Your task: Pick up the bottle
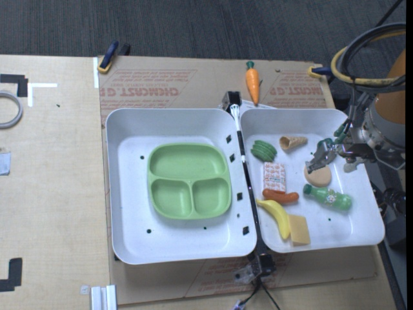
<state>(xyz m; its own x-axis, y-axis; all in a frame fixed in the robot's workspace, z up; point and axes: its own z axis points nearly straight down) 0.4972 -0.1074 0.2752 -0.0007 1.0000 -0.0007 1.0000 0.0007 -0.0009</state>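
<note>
Nearest in the right bin lie a cheese wedge and a banana. Just behind them, toward the right wall, the green bottle lies on its side. Above it, a little to the left, the gripper hangs with fingers spread, grasping nothing. Farther back is a cone.

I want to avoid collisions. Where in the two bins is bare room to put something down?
Left bin: bare floor rings the green tray, widest below it. Right bin: a free patch between the bottle and the cheese, toward the near-right corner. It is crowded around the banana, sausage and pincer.
</note>
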